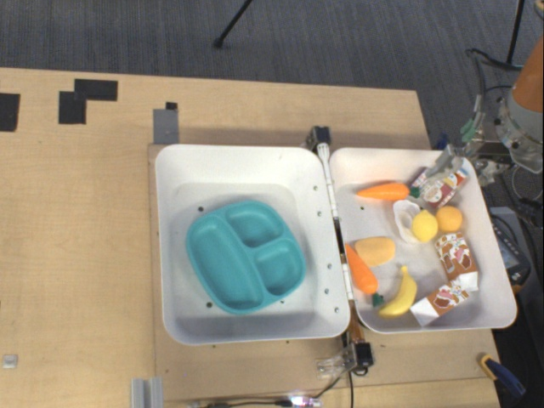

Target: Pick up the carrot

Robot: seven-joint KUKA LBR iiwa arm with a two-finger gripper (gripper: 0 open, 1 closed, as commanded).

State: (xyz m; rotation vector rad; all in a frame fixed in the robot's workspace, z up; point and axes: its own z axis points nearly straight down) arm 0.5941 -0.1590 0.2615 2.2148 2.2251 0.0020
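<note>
Right bin: carrot lies horizontal, tip pointing left.

We see two bins side by side on the bench. The left bin holds a divided tray at its middle. In the right bin, one carrot lies near the far edge, another carrot by the left wall, with a banana toward the near edge.
</note>
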